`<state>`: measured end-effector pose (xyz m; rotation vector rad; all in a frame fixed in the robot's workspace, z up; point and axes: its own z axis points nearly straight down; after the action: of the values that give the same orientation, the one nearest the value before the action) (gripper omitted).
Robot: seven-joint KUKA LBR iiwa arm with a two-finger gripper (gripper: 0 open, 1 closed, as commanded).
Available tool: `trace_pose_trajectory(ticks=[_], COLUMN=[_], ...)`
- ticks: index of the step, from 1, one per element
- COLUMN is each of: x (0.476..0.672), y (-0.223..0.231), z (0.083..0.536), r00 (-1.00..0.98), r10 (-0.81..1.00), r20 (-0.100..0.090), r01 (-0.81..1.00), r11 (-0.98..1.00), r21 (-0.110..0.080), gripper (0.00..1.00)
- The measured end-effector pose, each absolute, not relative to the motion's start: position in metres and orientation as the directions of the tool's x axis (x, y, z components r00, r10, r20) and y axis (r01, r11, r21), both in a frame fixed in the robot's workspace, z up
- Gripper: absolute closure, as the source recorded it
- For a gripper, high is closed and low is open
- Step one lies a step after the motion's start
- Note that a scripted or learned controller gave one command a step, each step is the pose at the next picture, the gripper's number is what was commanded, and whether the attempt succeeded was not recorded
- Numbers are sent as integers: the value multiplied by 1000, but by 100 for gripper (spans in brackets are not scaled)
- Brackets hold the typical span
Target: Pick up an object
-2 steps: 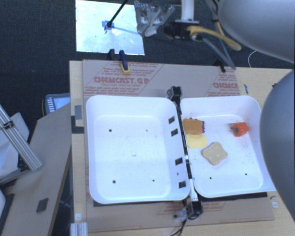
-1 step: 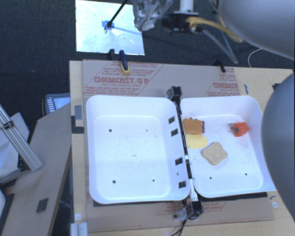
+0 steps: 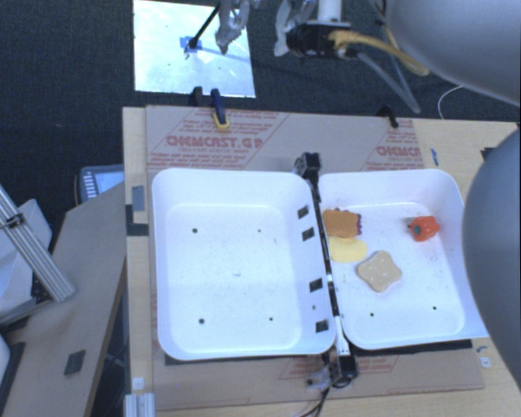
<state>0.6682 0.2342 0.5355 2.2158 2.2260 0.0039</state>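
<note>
The right bin (image 3: 444, 189) holds several small items. A brown-orange piece with a purple edge (image 3: 342, 223) lies near its left wall, and a flat yellow disc (image 3: 348, 250) sits just below it. A tan toast-shaped piece (image 3: 378, 271) rests lower in the middle, and a small orange-red object (image 3: 422, 228) lies toward the right. My gripper (image 3: 230, 24) hangs at the top of the view, beyond the bench's far edge and well away from both bins, over a shiny metal sheet (image 3: 194, 49). Nothing shows in it.
The left bin (image 3: 163, 244) stands beside the right one, with black clips (image 3: 308, 213) along the shared wall. The grey arm (image 3: 496, 244) covers the right edge of the view and the top right corner. A yellow-tipped clamp (image 3: 218, 110) sits at the board's far edge.
</note>
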Motion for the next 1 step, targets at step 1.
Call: trace_pose_trajectory(ticks=[1], x=[668], y=[234], z=[547], r00=[-8], r10=[1000], r20=[2], r01=[1000], r11=[8], r21=[5], gripper=[100])
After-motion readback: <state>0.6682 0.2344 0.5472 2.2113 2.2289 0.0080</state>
